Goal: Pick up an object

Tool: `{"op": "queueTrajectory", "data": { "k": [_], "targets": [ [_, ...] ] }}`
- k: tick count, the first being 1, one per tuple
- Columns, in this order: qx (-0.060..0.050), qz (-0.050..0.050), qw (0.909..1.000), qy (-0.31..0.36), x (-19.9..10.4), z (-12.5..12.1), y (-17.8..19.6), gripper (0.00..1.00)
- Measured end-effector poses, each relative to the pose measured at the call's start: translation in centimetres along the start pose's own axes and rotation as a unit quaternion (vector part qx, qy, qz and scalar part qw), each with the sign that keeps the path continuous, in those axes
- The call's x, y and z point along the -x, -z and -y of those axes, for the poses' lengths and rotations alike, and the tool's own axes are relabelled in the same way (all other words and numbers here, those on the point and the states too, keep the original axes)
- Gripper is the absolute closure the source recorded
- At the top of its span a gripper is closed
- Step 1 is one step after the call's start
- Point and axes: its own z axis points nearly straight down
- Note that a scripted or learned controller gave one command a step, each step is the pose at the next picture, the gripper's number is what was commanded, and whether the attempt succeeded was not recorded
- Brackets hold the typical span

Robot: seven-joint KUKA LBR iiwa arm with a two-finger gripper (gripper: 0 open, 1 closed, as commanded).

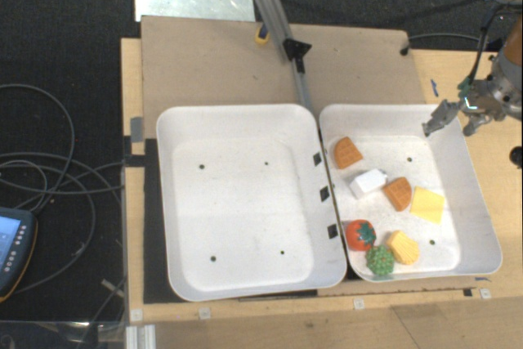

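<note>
Worktop [359, 53]: two white bins side by side.

Left bin [237, 118]: nothing to take.

Right bin [466, 176]: orange wedge [347, 152], white block [368, 181], orange-brown piece [398, 193], yellow slab [428, 204], tomato [360, 234], green floret [379, 260], yellow-orange chunk [403, 247].

End effector [456, 120]: fingers spread apart, nothing between them, poised at the right bin's far right corner, apart from every object.

Step, as judged: approach, no target yet engaged. Next move calls for travelling inward and descending over one piece; the yellow slab lies nearest.
</note>
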Motion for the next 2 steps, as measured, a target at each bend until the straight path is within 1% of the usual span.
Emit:
{"op": "queueTrajectory", "data": {
  "k": [1, 2],
  "targets": [
    [0.002, 0.001, 1.0, 0.001, 0.0, -0.1, 0.3, 0.0],
    [0.0, 0.0, 1.0, 0.001, -0.2, -1.1, -4.9, 0.0]
  ]
}}
